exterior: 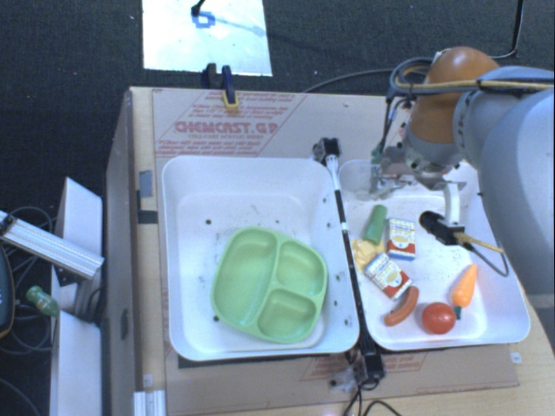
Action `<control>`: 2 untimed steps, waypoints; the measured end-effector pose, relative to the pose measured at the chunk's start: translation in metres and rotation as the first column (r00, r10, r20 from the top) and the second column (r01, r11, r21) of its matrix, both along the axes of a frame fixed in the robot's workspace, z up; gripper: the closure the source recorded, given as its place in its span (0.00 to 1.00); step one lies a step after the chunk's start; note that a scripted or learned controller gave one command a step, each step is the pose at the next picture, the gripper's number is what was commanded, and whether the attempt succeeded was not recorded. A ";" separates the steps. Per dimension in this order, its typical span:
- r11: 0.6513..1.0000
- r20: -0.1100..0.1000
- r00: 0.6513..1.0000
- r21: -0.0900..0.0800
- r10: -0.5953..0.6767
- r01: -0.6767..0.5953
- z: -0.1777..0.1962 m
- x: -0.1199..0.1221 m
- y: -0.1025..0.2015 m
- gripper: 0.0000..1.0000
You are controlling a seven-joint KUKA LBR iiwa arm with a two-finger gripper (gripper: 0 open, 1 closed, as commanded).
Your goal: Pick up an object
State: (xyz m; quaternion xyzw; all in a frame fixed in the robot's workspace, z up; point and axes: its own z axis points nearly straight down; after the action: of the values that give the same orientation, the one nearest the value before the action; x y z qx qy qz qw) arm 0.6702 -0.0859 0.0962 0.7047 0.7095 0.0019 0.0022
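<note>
- Bench (260, 124): carries two shallow white bins side by side, across the middle of the frame.
- Left bin (199, 198): holds a green divided plate (273, 282), lying flat towards its lower right corner.
- Right bin (501, 317): holds all the small toy foods that could be picked up.
- Arm (494, 137): grey with an orange band, entering from the upper right of the frame.
- Gripper (384, 183): over the upper left part of the right bin, just above the green cylinder. Whether it is released or clenched cannot be told, and nothing is seen held in it.
- Green cylinder (375, 224): near the bin's left wall, with a yellow piece (364, 251) just below it.
- Red-and-white carton (401, 237): just right of the green cylinder.
- Second carton (387, 276): lying tilted, below the first.
- Sausage (401, 306): near the bin's lower edge, beside the tomato (438, 318).
- Carrot (465, 286): up and to the right of the tomato.
</note>
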 end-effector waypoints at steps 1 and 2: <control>1.000 0.000 1.000 0.000 0.000 0.000 0.000 0.000 0.000 0.00; 1.000 -0.004 1.000 0.000 -0.003 0.003 -0.011 -0.001 0.003 0.00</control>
State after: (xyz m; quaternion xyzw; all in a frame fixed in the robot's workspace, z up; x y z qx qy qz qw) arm 0.6689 -0.0832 0.0848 0.7056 0.7086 0.0005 0.0008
